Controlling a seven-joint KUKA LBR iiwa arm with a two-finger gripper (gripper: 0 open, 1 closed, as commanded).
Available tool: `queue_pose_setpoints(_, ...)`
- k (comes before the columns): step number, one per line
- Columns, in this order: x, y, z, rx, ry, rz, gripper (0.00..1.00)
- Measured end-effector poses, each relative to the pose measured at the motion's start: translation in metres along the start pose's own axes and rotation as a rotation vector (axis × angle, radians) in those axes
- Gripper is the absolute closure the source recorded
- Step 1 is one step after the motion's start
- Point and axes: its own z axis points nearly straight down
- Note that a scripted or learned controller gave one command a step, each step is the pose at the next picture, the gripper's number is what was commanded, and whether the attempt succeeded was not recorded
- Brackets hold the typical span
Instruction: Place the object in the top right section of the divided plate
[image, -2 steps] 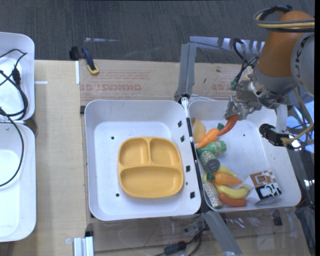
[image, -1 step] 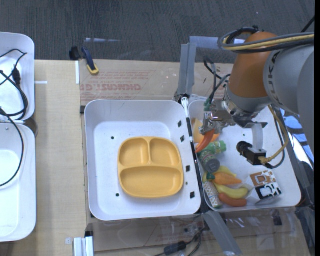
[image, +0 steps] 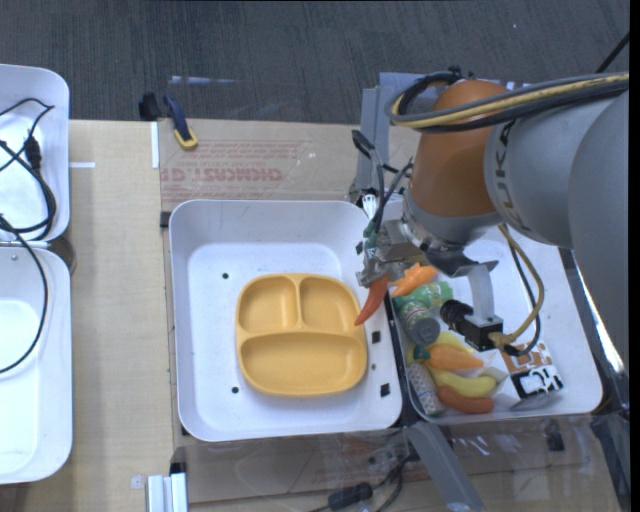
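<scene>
Two shallow white bins sit side by side: the left bin (image: 190, 330) holds a yellow divided plate (image: 300, 335) with two small upper sections and one wide lower one, and the right bin (image: 575, 350) holds a heap of toy food (image: 450, 370) in green, yellow and orange. One orange carrot-like object (image: 373, 297) hangs tilted at the dividing wall between the bins, just beside the plate's upper right section, its upper end clamped between the fingers of the gripper (image: 380, 268). Above the gripper, the arm's orange band (image: 450, 160) hangs over the right bin.
</scene>
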Motion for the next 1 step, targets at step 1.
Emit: queue_pose_setpoints(1,-0.0004,0.0000,-0.0001,0.000,0.000,0.000,0.00)
